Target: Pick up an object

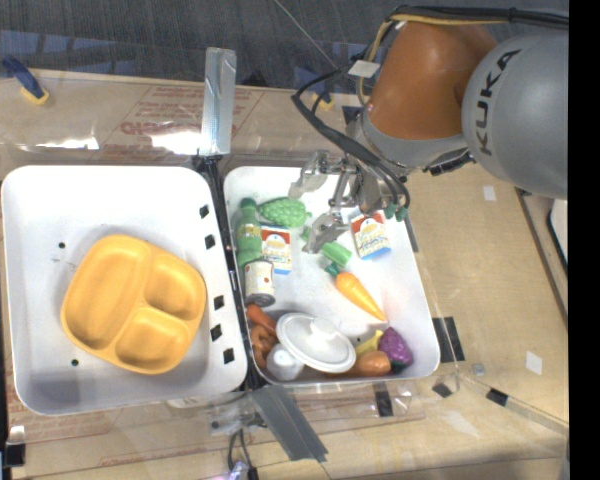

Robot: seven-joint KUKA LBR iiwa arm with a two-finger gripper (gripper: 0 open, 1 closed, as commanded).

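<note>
From my seat I see the arm (pixel 500 88) reaching in from the right, its orange band above the far edge of the right bin (pixel 420 298). The hand (pixel 332 203) hangs over the upper part of that bin, its metal fingers (pixel 325 230) pointing down toward the clutter. I cannot tell how wide they stand, and I see nothing between them.

The right bin carries all the loose things. A green bottle (pixel 250 238) lies along its left wall, with a small carton (pixel 276 248) just beside it and a green bumpy toy (pixel 283 211) near the top. A second small carton (pixel 371 236) sits just right of the hand, and a small green piece (pixel 336 257) lies right below the fingertips. The toy carrot (pixel 359 295) lies at a slant in the middle, well clear of the hand. Nearer the front rests a white lidded dish (pixel 316 344), with a purple toy (pixel 394 347) and a brown piece (pixel 372 363) in the front right corner, and orange-red bits (pixel 261 330) against the left wall.

The left bin (pixel 40 208) holds a yellow divided plate (pixel 132 303), lying flat near its centre. Both bins sit side by side on the worktop (pixel 480 268), touching along their shared edge.
</note>
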